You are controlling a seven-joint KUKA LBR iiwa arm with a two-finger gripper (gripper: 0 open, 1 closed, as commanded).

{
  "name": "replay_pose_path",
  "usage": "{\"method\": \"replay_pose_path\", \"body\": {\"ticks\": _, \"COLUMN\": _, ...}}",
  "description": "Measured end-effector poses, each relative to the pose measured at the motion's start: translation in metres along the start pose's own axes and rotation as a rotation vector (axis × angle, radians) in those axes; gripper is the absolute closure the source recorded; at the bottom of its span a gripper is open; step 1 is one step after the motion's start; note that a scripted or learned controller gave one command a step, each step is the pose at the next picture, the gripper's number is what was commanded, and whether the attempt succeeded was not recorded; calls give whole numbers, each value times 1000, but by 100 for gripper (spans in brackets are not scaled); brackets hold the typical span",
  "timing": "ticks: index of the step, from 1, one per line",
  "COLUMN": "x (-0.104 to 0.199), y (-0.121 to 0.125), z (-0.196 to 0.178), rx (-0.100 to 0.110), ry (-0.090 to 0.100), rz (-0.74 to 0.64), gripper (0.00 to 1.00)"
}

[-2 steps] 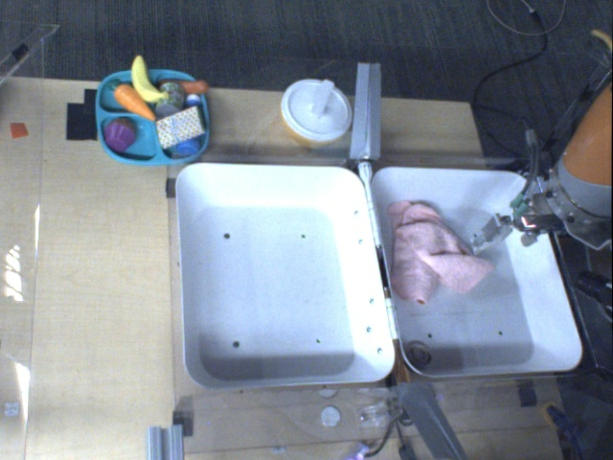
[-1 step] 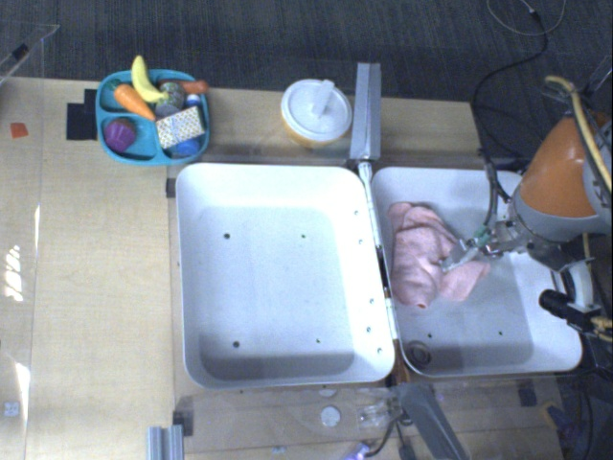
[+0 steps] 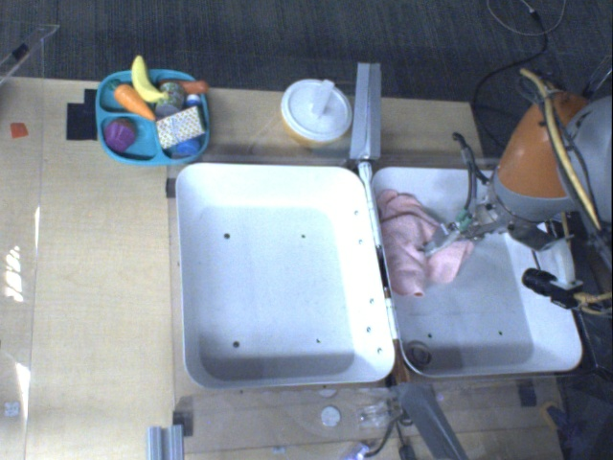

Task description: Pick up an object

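From the camera view, the arm is reaching in from the right over the right bin point(image 3: 536, 343), and its gripper point(image 3: 450, 241) is hanging low at the right edge of a pink cloth point(image 3: 410, 242). The cloth is lying crumpled against the bin's left wall, beside the divider between the two bins, with its long axis running roughly from the far end of the bin toward the near end. It is bunched rather than pointing any clear way. The cloth is sitting just to the left of the gripper, apparently touching it, so I judge any grasp would be closing on its right-hand fold. How wide the gripper stands I cannot tell, since its tip is blurring into the fabric. The left bin point(image 3: 278, 286) is lying beside it.
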State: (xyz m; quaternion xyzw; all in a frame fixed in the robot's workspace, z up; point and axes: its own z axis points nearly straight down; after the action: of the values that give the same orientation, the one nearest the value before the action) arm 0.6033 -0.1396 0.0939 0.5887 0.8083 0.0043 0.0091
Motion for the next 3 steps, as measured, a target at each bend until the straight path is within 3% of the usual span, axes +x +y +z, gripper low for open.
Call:
{"method": "replay_pose_path", "body": {"ticks": 1, "x": -1, "y": -17, "z": -30, "rx": 15, "ry": 6, "rz": 310, "gripper": 0}}
{"method": "replay_pose_path", "body": {"ticks": 2, "x": 25, "y": 20, "z": 2, "rx": 5, "ry": 2, "rz": 240, "gripper": 0}}
{"method": "replay_pose_path", "body": {"ticks": 3, "x": 27, "y": 23, "z": -10, "rx": -2, "ry": 2, "rz": 234, "gripper": 100}}
